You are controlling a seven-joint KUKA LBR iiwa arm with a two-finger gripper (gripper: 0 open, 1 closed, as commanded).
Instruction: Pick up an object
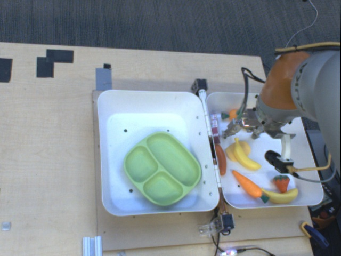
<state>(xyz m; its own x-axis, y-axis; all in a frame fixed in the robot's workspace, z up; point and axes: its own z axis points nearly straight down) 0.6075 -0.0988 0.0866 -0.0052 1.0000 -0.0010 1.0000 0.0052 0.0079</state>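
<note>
- Right bin (314, 196): holds the toy foods, counted as two bananas, one carrot, one strawberry, one reddish sausage-shaped piece and one small orange piece.
- Banana, upper (241, 154): yellow, lying near the bin's middle, just below the claw.
- Banana, lower (281, 196): yellow, along the near wall, touching the carrot's green end.
- Carrot (247, 184): orange, lying at a slant between the two bananas.
- Strawberry (282, 183): red, just above the lower banana.
- Sausage-shaped piece (220, 159): against the bin's left wall.
- Small orange piece (233, 114): near the far wall, partly hidden.
- Claw (242, 128): low over the right bin, above the upper banana; whether it is apart or together cannot be told.
- Arm (311, 84): grey with an orange band, entering from the right.
- Left bin (106, 143): holds one green plate (162, 168) with three compartments.
- Desk (48, 159): light wood, carrying the two bins side by side.
</note>
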